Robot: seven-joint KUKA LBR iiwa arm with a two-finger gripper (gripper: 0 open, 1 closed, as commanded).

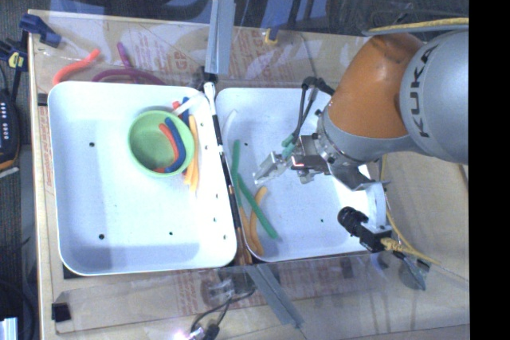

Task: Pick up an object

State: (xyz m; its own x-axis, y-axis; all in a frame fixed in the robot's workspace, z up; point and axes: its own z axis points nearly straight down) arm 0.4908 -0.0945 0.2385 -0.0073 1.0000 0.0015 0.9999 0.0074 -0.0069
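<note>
- Nearest: cables and a connector [213, 292] at the worktop's [319, 306] front edge.
- Behind that, right bin [319, 247], front-left corner: long green strip [253, 199] lying lengthwise beside the dividing wall, orange pieces [255, 220] just beside and partly under it.
- Judged light, thin, probably flexible plastic or rubber; likely to slide on smooth bin floor and to bend if taken at an end. Best taken near mid-length, across the narrow width, clear of the bin wall.
- Hand [271, 168] low over the right bin, tips pointing left, close above the green strip's upper half. Fingers apparently parted, nothing seen between them; contact with strip not clear.
- Grey arm with orange band [374, 99] behind the hand, covering the bin's right part.
- Left bin [103, 243]: green bowl [162, 142] towards the back right, curved red and blue pieces inside, orange stick [192, 159] against its right side. Bowl rigid, rounded, harder to pinch.
- Farthest: red cord [127, 76] and orange piece [76, 66] on the worktop behind the left bin.
</note>
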